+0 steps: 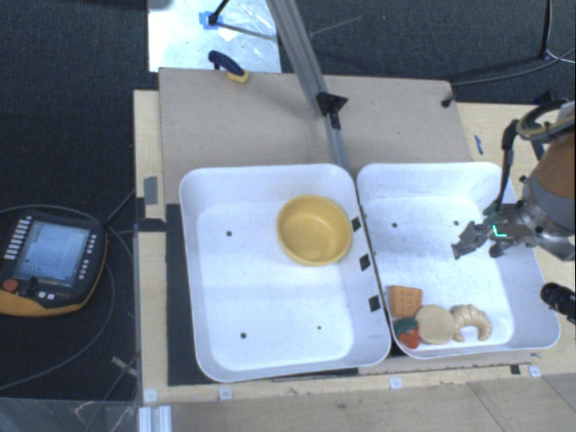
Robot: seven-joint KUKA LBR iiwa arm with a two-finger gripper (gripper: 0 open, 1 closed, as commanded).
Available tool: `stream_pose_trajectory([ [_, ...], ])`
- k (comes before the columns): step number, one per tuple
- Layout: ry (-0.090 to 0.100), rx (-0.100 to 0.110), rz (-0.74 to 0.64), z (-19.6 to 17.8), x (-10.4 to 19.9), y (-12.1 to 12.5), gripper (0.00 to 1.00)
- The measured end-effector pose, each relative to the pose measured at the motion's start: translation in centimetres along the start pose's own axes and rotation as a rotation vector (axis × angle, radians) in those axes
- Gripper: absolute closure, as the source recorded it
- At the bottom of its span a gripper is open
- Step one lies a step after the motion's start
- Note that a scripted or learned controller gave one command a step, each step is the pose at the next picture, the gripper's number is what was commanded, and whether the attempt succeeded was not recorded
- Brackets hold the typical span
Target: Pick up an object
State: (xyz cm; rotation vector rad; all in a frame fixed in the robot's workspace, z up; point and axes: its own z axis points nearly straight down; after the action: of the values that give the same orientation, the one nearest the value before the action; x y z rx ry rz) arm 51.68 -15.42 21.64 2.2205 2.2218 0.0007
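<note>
The hand (481,241) hangs spread and empty over the right bin (432,187); croissant (473,321), round bun (436,324) and waffle (405,299) lie near.

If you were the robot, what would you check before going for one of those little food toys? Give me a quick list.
1. Targets in view: ok. A tan croissant toy, round beige bun toy, orange waffle toy and a small red and green toy lie in the right white bin.
2. Gripper over that bin: ok.
3. Gripper above a toy: not ok; toys lie nearer the front wall.
4. Toys apart: not ok; clustered.
5. Yellow bowl out of the way: ok, left bin.
</note>
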Motion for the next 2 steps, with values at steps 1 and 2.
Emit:
stream_pose_trajectory([
  [1,0.0,0.0,0.0,0.0,0.0,0.0,0.0],
  [2,0.001,0.005,0.001,6.0,0.1,0.5,0.0],
])
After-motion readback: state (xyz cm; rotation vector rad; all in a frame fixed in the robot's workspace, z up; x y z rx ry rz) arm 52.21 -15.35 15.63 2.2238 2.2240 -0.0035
